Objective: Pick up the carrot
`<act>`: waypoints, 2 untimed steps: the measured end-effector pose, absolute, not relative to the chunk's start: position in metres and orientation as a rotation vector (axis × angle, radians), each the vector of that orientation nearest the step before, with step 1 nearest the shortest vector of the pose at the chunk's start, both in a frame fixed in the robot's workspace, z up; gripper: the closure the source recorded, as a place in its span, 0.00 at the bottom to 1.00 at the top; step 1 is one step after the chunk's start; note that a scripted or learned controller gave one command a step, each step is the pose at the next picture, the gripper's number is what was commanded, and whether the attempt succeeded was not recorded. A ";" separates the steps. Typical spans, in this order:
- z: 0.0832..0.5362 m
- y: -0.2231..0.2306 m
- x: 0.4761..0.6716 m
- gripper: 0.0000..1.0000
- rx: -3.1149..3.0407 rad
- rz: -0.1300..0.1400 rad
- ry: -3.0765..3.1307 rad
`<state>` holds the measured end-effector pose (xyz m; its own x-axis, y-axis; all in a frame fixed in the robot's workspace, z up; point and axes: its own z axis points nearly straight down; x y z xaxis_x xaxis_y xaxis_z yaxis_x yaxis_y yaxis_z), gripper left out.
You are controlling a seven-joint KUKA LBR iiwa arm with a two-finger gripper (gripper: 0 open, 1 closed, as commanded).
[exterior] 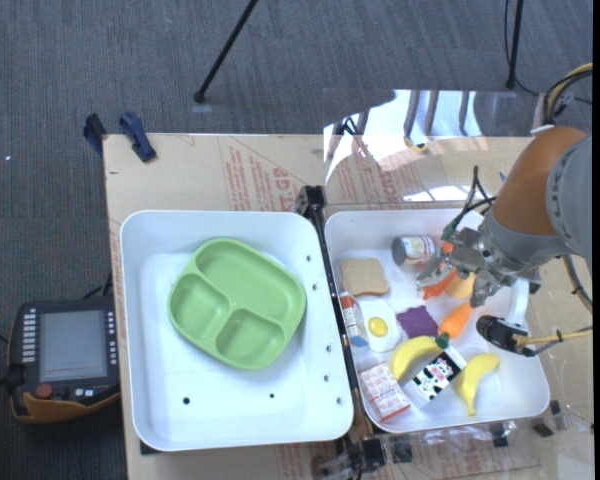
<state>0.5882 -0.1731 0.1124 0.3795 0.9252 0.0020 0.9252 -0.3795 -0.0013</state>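
Seemingly poised for a grasp, the gripper (467, 276) is hung above the carrot (455, 320) near the right bin's (432, 220) right edge; its grip cannot be told.

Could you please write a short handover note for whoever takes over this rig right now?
Tool: low over the right bin, near its right side; whether it is open or shut cannot be seen.
Carrot: lies in the right bin, just below the tool, beside the purple piece and above the milk carton. Nothing shows it gripped.
Other: the green plate sits in the left bin.
Done: the arm has reached the carrot's area.
Left: grasp the carrot and lift it.
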 end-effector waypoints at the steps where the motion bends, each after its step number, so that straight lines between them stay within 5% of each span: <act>1: 0.086 -0.197 0.562 0.00 -2.689 0.003 -1.605; 2: 0.095 -0.197 0.562 1.00 -2.687 0.004 -1.601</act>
